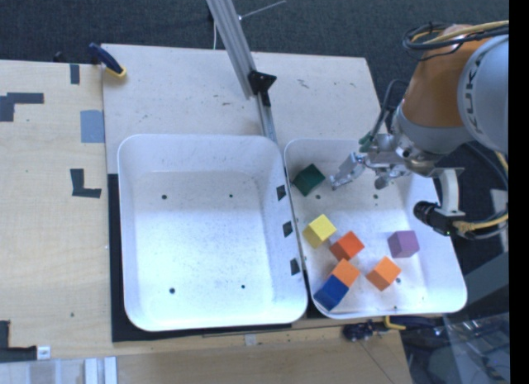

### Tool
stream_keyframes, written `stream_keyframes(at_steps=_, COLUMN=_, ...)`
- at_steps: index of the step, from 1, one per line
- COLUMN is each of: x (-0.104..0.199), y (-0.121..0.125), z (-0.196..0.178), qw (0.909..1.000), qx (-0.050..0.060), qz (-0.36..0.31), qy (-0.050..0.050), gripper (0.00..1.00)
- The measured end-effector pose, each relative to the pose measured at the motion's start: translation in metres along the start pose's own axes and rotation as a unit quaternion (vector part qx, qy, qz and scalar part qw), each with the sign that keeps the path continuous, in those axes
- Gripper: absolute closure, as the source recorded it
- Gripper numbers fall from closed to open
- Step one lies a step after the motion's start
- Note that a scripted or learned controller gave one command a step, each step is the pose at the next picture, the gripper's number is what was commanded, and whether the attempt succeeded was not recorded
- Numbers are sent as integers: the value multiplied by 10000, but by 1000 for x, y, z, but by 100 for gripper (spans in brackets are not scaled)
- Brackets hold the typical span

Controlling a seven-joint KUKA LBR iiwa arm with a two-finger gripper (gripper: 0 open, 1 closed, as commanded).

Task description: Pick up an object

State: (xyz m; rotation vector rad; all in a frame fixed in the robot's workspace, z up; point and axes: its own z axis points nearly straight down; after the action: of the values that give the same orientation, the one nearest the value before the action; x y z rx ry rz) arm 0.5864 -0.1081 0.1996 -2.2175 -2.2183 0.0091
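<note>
Green block sits near top left corner of right bin, nothing lifted yet. Yellow block, then orange, blue, purple ones crowd bottom edge. Gripper hovers just right of green block, grip state hard to tell, holding nothing. Grab and lift left to do.

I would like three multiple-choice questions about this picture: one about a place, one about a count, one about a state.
1. Which bin holds the blocks?
A. the right bin
B. the left bin
C. both bins

2. How many blocks lie in that bin?
A. four
B. six
C. nine

3. How does the green block stand to the gripper?
A. between its fingers
B. apart from it, on the bin floor
C. lifted above the bin

Answers:
1 A: all blocks lie in the right bin.
2 B: green block, yellow, red-orange, purple, orange, blue with orange top.
3 B: the gripper hangs beside it.
</note>
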Motion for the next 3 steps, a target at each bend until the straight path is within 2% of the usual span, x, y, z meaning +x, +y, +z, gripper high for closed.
stream_keyframes(at_steps=2, x=-4, y=4, z=111, qw=10000, qx=-15, qz=-6, qy=-3, gripper=0)
stream_keyframes(at_steps=3, x=-3, y=4, z=98, qw=10000, qx=-23, qz=-13, qy=6, gripper=100)
